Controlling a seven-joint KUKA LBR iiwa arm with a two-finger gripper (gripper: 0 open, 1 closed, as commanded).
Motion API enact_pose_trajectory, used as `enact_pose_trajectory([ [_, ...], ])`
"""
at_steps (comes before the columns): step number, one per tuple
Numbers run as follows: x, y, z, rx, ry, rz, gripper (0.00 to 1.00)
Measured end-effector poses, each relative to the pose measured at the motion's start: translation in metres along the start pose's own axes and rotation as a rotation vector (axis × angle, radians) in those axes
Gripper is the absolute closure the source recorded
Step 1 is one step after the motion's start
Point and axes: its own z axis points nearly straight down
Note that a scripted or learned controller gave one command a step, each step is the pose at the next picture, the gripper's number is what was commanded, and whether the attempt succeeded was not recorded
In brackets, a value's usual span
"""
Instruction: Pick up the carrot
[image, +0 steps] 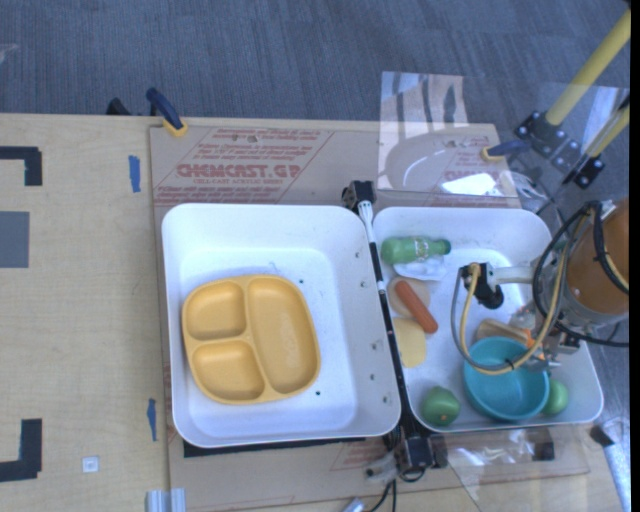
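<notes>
Carrot (415, 306) in right bin (520, 228), beside green bottle (414, 248)

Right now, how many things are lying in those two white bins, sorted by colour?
Green: 3, a bottle and two round fruits
Orange: 1, the carrot
Yellow: 2, a divided tray and a pale flat piece
Blue: 1, a bowl
Total: 7, as far as can be seen; the arm hides part of the right bin.
</notes>
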Motion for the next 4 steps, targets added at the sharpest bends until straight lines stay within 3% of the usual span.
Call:
enact_pose_trajectory([
  [2,0.003,-0.004,-0.014,0.023,0.012,-0.013,1.0],
  [3,0.004,0.008,-0.01,-0.001,0.007,-0.008,1.0],
  [4,0.006,0.001,-0.02,0.01,0.012,-0.012,1.0],
])
